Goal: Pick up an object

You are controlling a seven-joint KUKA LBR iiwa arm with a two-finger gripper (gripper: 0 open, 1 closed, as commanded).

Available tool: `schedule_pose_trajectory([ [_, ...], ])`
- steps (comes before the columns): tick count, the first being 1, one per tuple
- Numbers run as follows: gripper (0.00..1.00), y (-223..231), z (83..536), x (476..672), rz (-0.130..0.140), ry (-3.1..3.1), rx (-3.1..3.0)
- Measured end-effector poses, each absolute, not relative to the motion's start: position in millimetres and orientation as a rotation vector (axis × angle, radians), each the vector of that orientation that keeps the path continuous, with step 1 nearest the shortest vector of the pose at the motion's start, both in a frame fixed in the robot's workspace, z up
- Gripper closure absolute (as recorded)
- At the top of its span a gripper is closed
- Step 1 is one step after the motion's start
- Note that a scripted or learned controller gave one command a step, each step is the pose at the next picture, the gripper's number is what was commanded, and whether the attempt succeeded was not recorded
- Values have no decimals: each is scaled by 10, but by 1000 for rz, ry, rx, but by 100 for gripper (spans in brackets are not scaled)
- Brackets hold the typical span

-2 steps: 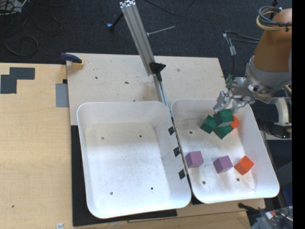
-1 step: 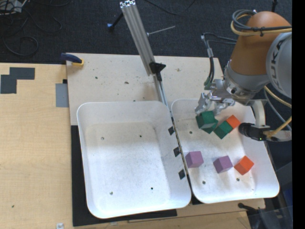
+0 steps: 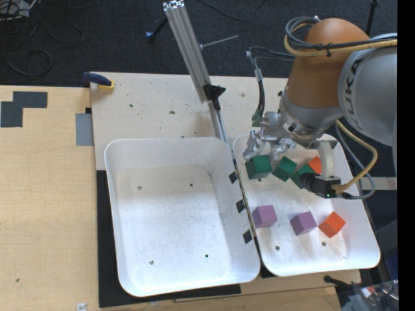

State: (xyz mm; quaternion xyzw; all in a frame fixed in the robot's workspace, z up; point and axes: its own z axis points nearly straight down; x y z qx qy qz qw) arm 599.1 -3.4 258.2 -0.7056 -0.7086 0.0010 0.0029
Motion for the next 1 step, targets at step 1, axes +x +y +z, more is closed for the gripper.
schedule_pose_trajectory([
  [1,100,459,2581,5925,5,-2222,-2213],
])
